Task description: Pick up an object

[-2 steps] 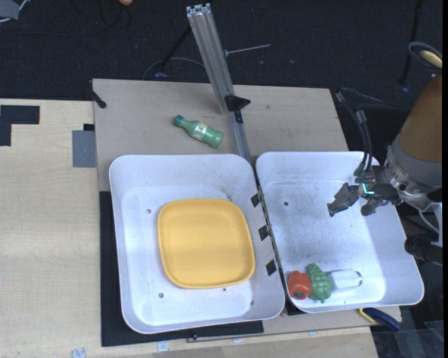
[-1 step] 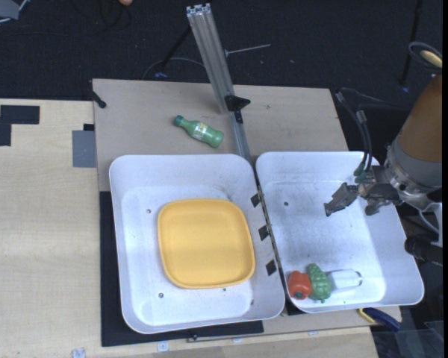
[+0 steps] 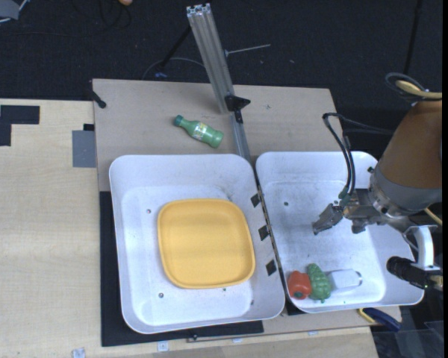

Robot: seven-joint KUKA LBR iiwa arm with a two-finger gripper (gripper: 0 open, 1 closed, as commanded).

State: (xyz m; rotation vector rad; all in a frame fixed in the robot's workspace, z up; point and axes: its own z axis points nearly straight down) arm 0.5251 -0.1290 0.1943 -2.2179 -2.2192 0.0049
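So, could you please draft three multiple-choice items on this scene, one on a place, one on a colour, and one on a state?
1. Where does the small green plastic bottle lie?
A. in the left white bin
B. on the bench behind the bins
C. in the right white bin

2. What colour is the square plate in the left white bin?
A. yellow
B. blue
C. red

3. How does the bottle rest?
A. upright
B. on its side
C. leaning on the plate

Answers:
1 B, it sits on the tan board beyond the bins' far rims.
2 A, the plate is plain yellow.
3 B, its length runs flat along the bench, with the cap toward the left.
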